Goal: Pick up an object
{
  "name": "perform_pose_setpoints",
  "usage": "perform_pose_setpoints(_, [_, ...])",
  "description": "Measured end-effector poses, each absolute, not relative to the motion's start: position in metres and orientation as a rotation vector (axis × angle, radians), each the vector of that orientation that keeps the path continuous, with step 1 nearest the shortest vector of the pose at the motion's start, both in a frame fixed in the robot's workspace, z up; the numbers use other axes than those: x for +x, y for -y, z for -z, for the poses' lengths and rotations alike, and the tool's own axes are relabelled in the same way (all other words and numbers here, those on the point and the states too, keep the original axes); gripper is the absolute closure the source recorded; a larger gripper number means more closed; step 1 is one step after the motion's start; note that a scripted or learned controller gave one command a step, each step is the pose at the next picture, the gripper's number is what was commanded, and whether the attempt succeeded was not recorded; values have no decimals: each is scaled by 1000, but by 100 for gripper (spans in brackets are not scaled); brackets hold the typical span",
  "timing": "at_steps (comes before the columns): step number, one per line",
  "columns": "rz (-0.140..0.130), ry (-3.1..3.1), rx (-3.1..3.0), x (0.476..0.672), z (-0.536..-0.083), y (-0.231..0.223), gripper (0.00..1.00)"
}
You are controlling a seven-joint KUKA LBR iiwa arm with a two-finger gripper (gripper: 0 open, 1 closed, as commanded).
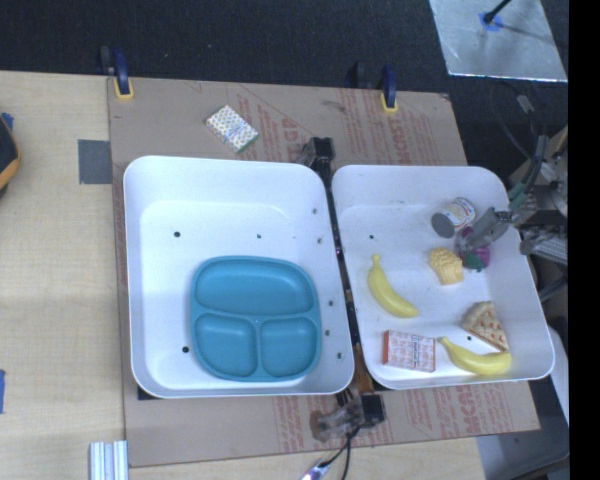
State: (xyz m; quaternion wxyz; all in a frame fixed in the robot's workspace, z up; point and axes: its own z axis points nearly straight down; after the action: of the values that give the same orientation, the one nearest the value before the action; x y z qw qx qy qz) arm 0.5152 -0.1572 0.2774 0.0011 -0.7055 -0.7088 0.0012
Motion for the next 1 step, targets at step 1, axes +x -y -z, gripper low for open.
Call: perform_pose_setpoints(1, [-6, 2226, -2213, 543, -194, 100, 0])
